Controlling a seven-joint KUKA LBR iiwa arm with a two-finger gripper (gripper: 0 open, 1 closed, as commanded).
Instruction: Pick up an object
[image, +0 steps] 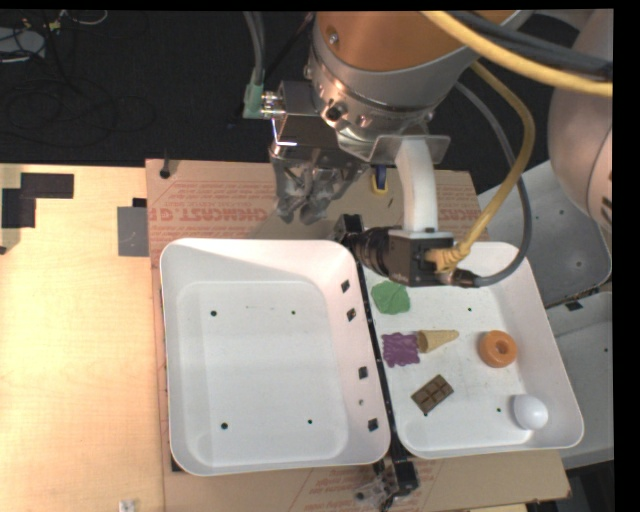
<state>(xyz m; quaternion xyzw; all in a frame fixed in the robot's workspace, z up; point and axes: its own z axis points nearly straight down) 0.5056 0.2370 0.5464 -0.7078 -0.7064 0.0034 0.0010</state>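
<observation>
Camera view: pincer (300, 200) raised behind the bins, state unclear; flat green lump (390, 297) below.

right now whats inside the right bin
Right bin: green lump, purple piece, cone, orange ring, brown block, white egg. The arm covers its far corner.

White bins (260, 270) hold a green lump (390, 297), purple piece (400, 349), orange ring (497, 349), brown square (432, 394), white ball (528, 410).
</observation>
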